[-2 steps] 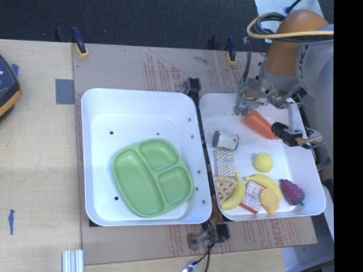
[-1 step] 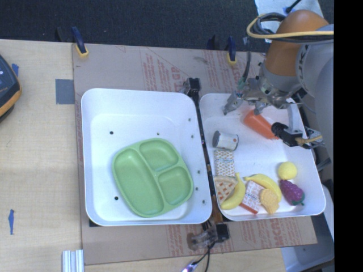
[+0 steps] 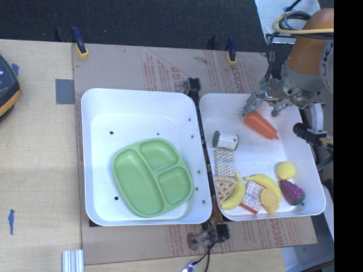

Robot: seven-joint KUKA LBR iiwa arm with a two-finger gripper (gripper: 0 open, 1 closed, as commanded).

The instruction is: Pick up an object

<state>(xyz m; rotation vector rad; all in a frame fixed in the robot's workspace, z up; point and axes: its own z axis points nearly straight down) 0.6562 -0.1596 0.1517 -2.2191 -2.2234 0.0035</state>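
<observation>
Gripper [image 3: 264,103] is hanging spread open just above the carrot [image 3: 261,125], gripping nothing, fingers straddling its upper end, apparently lining up to pinch it.

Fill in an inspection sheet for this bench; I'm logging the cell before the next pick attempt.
Surface: brown board on a wooden bench, held by blue clamps.
Job's things: right bin holds a toy carrot, small can, lemon, grapes, banana, waffle, pizza slice.
Clutter: green divided plate in the left bin.
Grippers: gripper directly above the carrot's upper end, open, holding nothing.
Cables: looped yellow and black hoses on the arm.
Surroundings: dark floor, yellow-black device at left.
</observation>
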